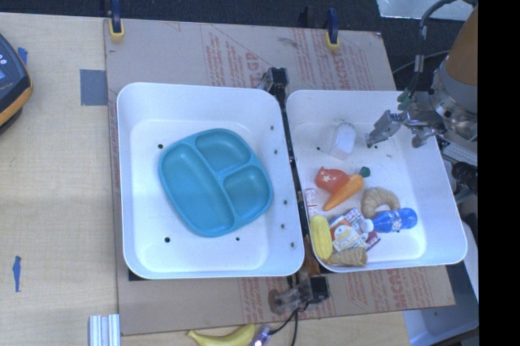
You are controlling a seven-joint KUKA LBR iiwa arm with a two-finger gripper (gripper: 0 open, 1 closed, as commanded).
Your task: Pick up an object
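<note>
The right bin (422,174) holds several small items: a white cup (343,139), a red toy vegetable (328,178), an orange carrot (346,191), a tan croissant (380,199), a blue bottle (396,219), a yellow corn cob (321,237) and a printed packet (351,232). My gripper (401,131) hangs over the bin's upper right part, to the right of the white cup and apart from it. Its fingers are spread open with nothing between them.
A blue divided plate (215,182) lies in the left bin (138,133). A yellow banana (221,335) lies at the bench's front edge. A grey and orange device (10,84) sits at the far left. Clamps (115,15) hold the cardboard at the back.
</note>
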